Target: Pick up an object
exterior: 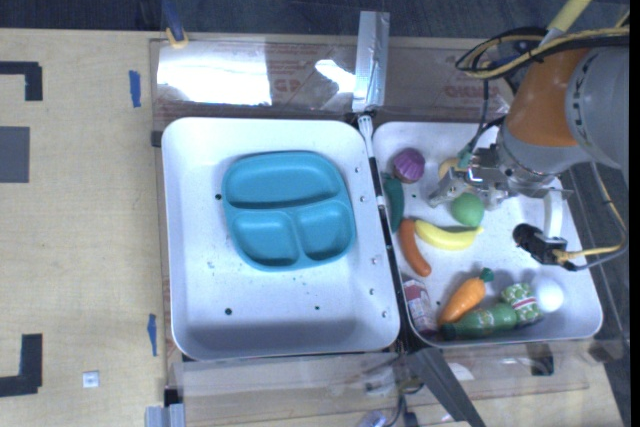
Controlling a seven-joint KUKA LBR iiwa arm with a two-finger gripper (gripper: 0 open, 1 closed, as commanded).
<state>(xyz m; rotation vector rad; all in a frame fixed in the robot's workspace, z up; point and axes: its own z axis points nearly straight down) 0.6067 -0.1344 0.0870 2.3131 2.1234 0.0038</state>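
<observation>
My gripper hangs low over the back of the right bin, at the end of the grey arm with its orange band. A round green fruit lies directly at its tip, touching or nearly touching it. A yellow banana rests just in front of that fruit. To the gripper's left sit a purple onion and a dark green vegetable. An orange-red pepper lies along the bin's left wall.
At the right bin's front lie a carrot, a green bottle, a green-and-white patterned item, a white egg and a small packet. The left bin holds a blue divided tray. Cables loop behind the arm.
</observation>
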